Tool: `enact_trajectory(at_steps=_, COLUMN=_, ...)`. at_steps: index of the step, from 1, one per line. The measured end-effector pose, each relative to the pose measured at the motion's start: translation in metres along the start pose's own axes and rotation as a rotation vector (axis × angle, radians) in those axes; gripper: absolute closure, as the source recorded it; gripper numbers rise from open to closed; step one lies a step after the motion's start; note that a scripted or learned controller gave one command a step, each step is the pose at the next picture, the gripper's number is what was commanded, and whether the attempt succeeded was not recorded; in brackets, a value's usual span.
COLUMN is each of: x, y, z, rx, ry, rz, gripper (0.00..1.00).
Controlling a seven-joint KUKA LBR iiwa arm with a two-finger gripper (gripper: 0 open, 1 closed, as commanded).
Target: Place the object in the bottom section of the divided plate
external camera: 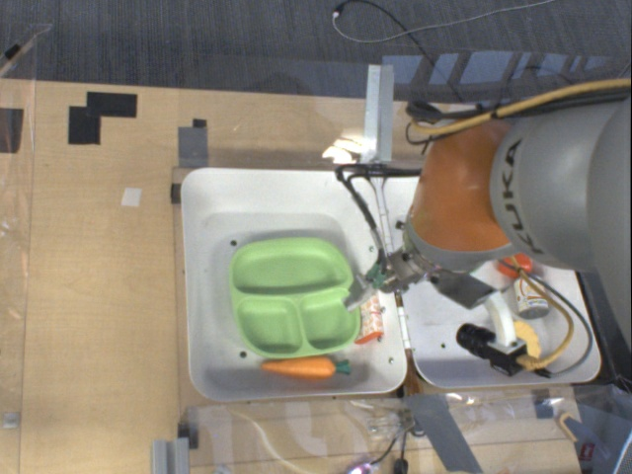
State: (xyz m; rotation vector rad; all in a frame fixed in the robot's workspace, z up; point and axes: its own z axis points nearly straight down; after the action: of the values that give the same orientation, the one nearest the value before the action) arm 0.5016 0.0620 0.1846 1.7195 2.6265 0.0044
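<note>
**Grey arm low over the plate's right rim, packet close below the claw**

Grey and orange, the arm point(553, 196) looms nearest the lens and reaches in from the right.

Starting at the left, the pale wooden tabletop point(99, 294) carries the left bin point(202, 354). In it lies the green plate point(286, 265), with one long section on the far side and two smaller ones side by side on the near side. All three sections are bare. A carrot point(298, 367) lies on the bin floor just beside the plate's near rim.

Further right, a small red-and-white packet point(371, 320) sits at the plate's near-right corner. It seems to rest half on the rim, though I cannot tell for sure. I judge it to be the thing to place. The claw point(367, 289) hangs directly on its far side, close to it or touching. Whether the claw is apart, together or clamped on the packet, I cannot tell. The right bin point(444, 358) lies under the arm.

To do this step well, make sure of a firm hold first, then lift the packet clear of the rim. Carry it a short way left and let go low over a near section, so it cannot bounce out. Keep clear of the carrot, and do not nudge the plate.
</note>
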Motion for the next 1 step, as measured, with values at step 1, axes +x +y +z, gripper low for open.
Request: enact_trajectory(at_steps=1, x=-0.0876, y=-0.0517, z=-0.109, rx=-0.004, ry=-0.004, rz=-0.136, gripper=0.0)
